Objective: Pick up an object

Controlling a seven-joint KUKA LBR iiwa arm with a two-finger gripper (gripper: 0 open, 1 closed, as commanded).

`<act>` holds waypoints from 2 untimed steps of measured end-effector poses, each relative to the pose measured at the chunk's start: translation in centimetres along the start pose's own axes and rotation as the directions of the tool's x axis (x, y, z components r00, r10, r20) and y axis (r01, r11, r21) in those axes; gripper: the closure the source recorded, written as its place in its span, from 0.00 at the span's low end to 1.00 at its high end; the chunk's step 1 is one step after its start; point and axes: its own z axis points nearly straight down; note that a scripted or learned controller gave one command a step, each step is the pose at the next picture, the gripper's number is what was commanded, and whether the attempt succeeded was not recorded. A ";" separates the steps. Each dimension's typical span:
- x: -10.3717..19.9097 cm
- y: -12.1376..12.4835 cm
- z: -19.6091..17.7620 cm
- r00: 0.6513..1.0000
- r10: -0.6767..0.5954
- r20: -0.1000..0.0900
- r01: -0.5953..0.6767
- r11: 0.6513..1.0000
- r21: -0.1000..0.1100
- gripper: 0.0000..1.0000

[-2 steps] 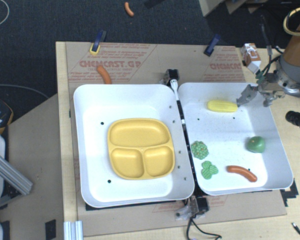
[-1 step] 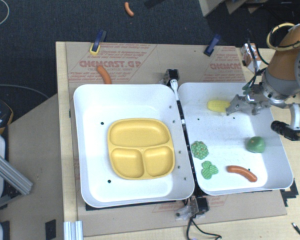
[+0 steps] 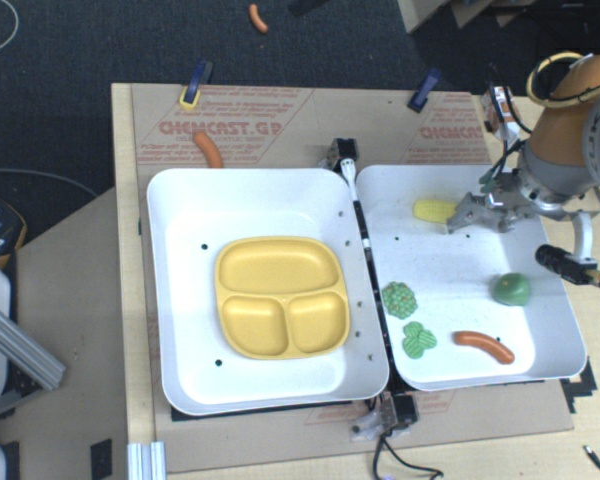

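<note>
The right bin (image 3: 555, 353) holds several small toys. A yellow piece (image 3: 433, 210) lies at its back. Further forward are a round green piece (image 3: 512, 289), two leafy green pieces (image 3: 399, 298) (image 3: 418, 340) and an orange sausage (image 3: 483, 345). My gripper (image 3: 480, 220) hangs low over the back of this bin, just right of the yellow piece. Its fingers are spread open with nothing between them. The grey arm (image 3: 565, 138) comes in from the right.
The left bin (image 3: 175, 298) holds a yellow divided plate (image 3: 280, 296). A black divider strip (image 3: 365, 258) runs between the bins. An orange sausage (image 3: 209, 149) lies on the bench behind the left bin. Clamps (image 3: 194, 85) (image 3: 423, 91) grip the back edge.
</note>
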 end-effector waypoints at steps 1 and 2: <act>0.0 0.1 -1.2 1.000 -0.001 0.003 0.001 1.000 -0.004 1.00; -0.1 -0.8 -6.7 1.000 0.004 0.007 -0.004 1.000 -0.010 1.00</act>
